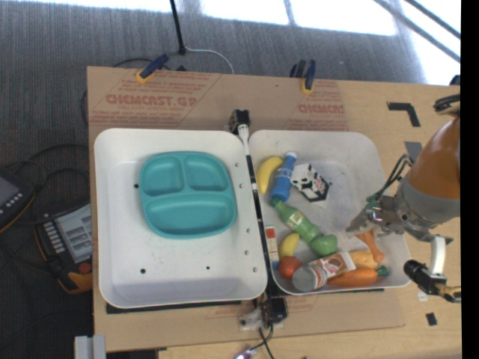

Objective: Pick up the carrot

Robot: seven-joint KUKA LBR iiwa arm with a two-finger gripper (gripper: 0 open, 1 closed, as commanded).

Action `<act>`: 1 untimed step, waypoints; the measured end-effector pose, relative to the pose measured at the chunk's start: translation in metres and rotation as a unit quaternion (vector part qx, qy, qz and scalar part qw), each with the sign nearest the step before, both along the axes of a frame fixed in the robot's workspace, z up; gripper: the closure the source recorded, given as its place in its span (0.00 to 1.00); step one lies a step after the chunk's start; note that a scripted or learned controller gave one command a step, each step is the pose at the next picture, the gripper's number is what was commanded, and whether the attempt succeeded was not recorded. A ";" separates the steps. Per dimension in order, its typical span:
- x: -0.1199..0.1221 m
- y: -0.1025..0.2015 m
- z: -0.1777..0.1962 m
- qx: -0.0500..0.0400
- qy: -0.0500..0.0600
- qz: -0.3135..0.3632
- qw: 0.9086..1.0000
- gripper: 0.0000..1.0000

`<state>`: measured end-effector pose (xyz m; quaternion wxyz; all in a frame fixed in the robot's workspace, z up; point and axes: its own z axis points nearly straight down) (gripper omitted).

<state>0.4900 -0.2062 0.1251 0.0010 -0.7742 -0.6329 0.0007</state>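
Gripping state could not be read: the two-finger gripper hung low at the 3 o'clock rim of the right-hand shallow white bin, its dark metal tips too small and cluttered to show whether they stood apart or together. Nothing could be made out between them. Behind it, the grey arm with the orange band came in from 3 o'clock.

At 5 o'clock in that bin lay the long orange carrot, flat along the front wall, with its green stub toward 3 o'clock. It sat just below the gripper, apart from the tips. Touching its 9 o'clock end was a white, red-labelled packet with a grey cap, tilted across the corner. A small red tomato-like ball rested at 9 o'clock of that packet, and a small yellow fruit lay just above the ball.

Toward the bin's middle, a green plastic bottle ran diagonally. At 11 o'clock sat a yellow banana beside a blue bottle with a white cap, and next to them a black-and-white patterned toy.

Left of it, the other shallow white bin carried a teal divided plastic tray.
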 end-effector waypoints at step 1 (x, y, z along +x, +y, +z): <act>0.085 0.046 0.021 -0.001 -0.001 -0.011 1.000 1.00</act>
